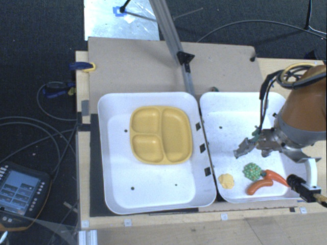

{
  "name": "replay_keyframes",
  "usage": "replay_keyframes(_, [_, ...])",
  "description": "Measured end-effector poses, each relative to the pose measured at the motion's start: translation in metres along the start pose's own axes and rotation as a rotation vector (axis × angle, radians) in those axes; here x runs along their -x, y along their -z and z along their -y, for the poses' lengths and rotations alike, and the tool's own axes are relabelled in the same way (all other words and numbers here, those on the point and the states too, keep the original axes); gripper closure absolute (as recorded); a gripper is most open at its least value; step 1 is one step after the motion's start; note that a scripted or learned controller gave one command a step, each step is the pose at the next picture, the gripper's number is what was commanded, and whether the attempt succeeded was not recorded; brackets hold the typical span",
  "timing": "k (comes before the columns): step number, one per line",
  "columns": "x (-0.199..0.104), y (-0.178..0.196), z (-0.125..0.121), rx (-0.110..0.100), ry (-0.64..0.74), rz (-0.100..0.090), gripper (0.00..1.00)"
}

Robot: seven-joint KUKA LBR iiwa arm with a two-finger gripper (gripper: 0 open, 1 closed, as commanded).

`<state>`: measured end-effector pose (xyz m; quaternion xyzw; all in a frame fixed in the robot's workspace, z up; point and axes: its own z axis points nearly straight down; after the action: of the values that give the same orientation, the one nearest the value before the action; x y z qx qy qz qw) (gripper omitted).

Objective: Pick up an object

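A tan bench point(153, 60) stands on dark carpet, with loose cables on the floor to the left and a handheld control pendant point(18, 190) lying at the near left. Two shallow white bins sit side by side on the bench. The left bin point(115, 188) holds a yellow divided plate point(161, 135) with three compartments, lying flat toward the bin's far side. The right bin point(230, 111) holds three small things gathered near its near edge: a small yellow piece point(226, 180) at the near left, a green bumpy piece point(251, 171) just right of it, and an orange carrot-like piece point(265, 182) touching the green one on its right and curving toward the near right corner. The grey arm point(304, 111) with its orange band reaches in from the right over the right bin, and the gripper point(244, 149) hangs just beyond the green piece, pointing left. Nothing shows between its tips; whether the claw is spread or clenched cannot be told from this angle. A slanted grey pole point(166, 22) crosses the far side of the bench.
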<state>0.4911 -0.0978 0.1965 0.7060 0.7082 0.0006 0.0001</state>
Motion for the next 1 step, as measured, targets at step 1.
replay_keyframes(1, [0.0,0.0001,-0.0002,0.001,-0.003,0.0,0.0])
